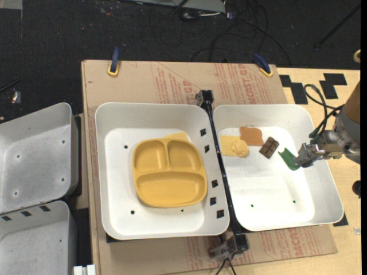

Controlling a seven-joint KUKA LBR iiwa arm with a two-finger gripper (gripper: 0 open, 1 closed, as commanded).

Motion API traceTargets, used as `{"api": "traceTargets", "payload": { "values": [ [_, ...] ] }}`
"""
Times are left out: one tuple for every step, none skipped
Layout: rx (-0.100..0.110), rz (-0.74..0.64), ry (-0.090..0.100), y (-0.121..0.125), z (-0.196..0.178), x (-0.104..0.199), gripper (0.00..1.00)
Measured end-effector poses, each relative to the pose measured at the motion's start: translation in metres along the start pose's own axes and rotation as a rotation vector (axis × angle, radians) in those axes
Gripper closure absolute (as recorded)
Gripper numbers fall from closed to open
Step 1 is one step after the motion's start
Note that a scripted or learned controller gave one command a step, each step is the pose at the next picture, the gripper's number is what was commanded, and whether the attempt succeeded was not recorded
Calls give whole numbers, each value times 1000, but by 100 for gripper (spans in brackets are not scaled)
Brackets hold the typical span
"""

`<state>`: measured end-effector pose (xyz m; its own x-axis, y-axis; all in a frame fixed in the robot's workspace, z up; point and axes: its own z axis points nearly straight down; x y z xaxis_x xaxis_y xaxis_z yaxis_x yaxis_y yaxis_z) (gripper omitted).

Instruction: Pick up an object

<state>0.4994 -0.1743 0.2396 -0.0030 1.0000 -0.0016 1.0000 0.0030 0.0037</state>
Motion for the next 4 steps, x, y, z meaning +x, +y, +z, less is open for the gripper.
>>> {"api": "traceTargets", "payload": {
  "values": [
    [3, -4, 2, 12, 6, 44, 100],
    [2, -5, 3, 24, -3, 96, 100],
    [3, -6, 3, 37, -2, 159, 100],
    [6, -4, 2, 35, 6, 209, 100]
  ]
}}
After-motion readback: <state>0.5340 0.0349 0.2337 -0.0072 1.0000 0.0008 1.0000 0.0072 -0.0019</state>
